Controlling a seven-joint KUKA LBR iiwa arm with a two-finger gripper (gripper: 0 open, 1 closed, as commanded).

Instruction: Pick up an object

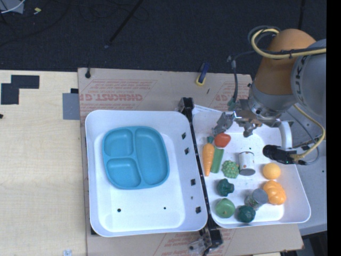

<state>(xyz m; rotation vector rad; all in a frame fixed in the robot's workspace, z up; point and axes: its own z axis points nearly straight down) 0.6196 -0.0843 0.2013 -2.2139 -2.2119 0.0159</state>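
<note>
The jaws hang open and empty over the right bin's far edge; the nearest toy, a tomato, lies just below-left of them, beside an upright-lying carrot.

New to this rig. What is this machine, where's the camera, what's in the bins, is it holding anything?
It is one robot arm, grey with an orange band, reaching in from the right. A single fixed camera looks down on the bench at a slant.

Its gripper has two fingers, spread open above the far end of the right bin. Nothing sits between them.

The left bin holds a blue divided tray. The right bin holds toy food: a carrot, a tomato, broccoli, a green apple, an orange fruit, a small can and a few others.

Its job is to pick up an object.
</note>
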